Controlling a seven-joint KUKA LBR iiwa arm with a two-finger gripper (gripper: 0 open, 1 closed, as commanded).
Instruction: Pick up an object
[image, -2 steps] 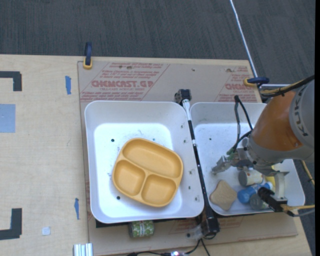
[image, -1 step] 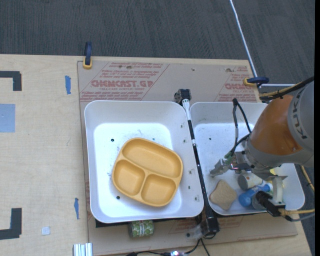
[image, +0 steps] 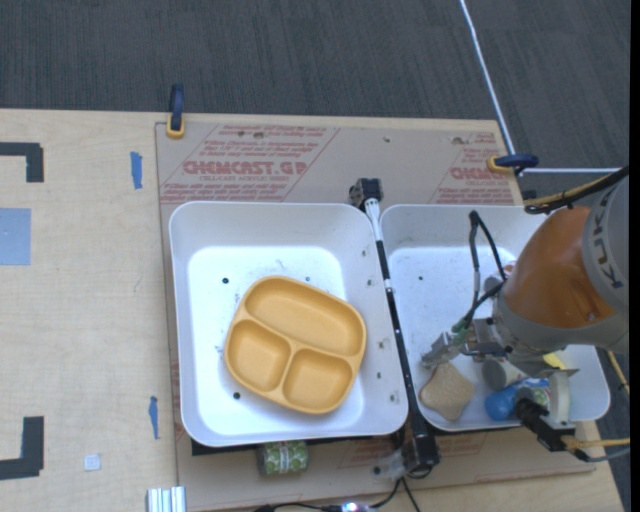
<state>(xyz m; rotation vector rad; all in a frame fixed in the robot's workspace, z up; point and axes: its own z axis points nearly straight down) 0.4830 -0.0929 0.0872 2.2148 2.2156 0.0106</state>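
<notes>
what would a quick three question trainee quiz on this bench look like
1. True or false: the yellow divided plate lies in the right bin.
2. How many compartments does the plate have?
3. Which sits nearest the gripper? A) tan block B) green can C) blue clamp

Key: 1 false, it lies in the left bin. 2 three. 3 A.
</notes>
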